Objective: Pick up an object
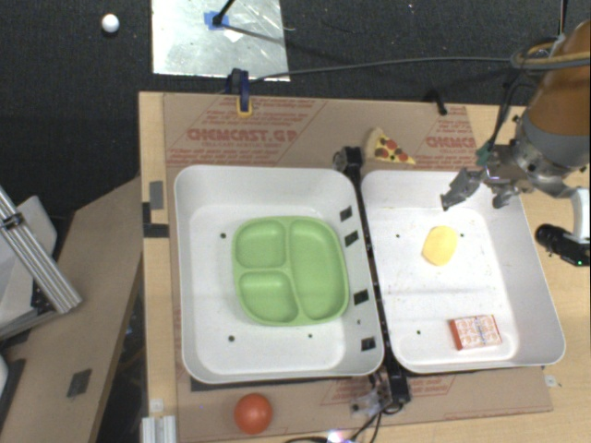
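Hand (477,190) hovering over right bin's (517,275) far edge, apparently open, gripping nothing. Yellow lump (440,245) and red packet (475,331) below.

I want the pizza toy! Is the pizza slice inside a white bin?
No, the triangular toy pizza slice lies on the brown board, outside the right white bin, just past its far edge.

The two-finger gripper (476,190) hung over the far edge of the right shallow white bin (517,275), holding nothing. That bin contained a yellow rounded object (440,245) and a small red-and-white packet (475,331). The left shallow white bin (199,247) held a green divided plastic tray (289,269).
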Robot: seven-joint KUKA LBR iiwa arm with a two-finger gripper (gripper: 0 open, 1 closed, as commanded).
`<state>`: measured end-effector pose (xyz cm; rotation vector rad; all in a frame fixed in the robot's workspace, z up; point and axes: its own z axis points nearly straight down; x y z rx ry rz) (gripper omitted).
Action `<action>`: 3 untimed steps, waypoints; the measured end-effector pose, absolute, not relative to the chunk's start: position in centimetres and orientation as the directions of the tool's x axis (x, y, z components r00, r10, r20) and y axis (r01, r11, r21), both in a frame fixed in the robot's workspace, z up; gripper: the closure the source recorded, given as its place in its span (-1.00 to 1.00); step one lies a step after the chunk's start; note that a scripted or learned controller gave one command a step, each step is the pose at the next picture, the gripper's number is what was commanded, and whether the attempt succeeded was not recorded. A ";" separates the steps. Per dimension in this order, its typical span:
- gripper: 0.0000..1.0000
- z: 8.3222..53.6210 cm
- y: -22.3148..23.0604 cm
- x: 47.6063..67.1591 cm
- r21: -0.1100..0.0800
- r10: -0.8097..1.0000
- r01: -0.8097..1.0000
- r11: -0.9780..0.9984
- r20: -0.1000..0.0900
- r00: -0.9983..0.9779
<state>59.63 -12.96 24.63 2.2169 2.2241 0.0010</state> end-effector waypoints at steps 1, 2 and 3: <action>-1.00 20.2 -12.3 59.7 -0.001 1.000 1.000 0.003 0.000 -0.003; -1.00 13.9 -12.3 59.6 -0.004 1.000 1.000 0.001 0.001 -0.001; -1.00 8.7 -12.3 59.6 -0.002 1.000 1.000 0.002 0.000 -0.002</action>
